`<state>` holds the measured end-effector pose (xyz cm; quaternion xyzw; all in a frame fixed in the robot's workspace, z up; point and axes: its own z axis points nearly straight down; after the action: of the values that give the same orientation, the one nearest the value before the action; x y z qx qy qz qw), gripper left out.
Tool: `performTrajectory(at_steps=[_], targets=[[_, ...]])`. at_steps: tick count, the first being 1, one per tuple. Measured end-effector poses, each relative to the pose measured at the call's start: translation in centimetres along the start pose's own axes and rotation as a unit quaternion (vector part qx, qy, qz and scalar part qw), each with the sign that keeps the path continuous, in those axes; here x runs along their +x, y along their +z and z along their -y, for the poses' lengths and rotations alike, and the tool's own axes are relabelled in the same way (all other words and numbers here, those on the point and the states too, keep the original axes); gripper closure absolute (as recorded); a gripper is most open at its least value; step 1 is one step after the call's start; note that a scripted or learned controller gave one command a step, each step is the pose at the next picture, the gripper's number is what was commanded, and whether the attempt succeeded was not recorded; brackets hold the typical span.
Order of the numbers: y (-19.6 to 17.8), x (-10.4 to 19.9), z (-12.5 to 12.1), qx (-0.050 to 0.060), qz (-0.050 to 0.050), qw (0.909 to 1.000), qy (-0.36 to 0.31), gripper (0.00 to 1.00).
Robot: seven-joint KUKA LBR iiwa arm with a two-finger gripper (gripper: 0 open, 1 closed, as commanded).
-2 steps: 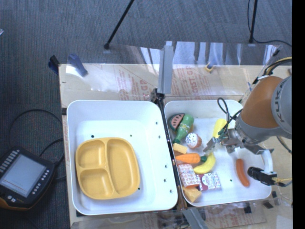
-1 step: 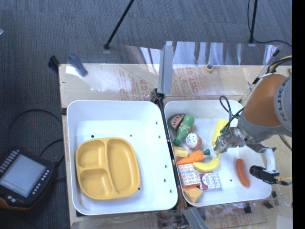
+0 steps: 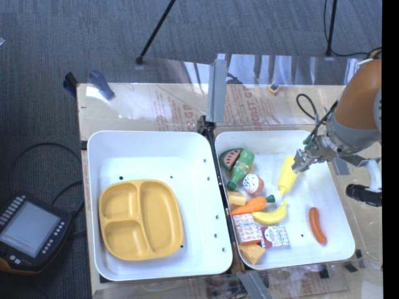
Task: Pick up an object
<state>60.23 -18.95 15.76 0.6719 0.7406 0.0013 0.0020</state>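
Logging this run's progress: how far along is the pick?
Done: the arm has reached into the right bin, and its claw sits at the top of the yellow bottle. In hand: nothing visibly lifted. Left: grip and raise an object.

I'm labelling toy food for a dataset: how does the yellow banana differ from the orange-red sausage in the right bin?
The curved yellow banana lies roughly crosswise among the crowded toys, touching the carrot. The straighter orange-red sausage lies lengthwise, alone near the bin's right side, and looks slimmer. Both lie flat in the right white bin.
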Motion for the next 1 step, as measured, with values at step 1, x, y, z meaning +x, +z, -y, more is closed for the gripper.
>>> performTrajectory(at_steps=[1], targets=[[0.31, 0.05, 0.15, 0.003, -0.001, 1.0000, 0.000, 0.00]])
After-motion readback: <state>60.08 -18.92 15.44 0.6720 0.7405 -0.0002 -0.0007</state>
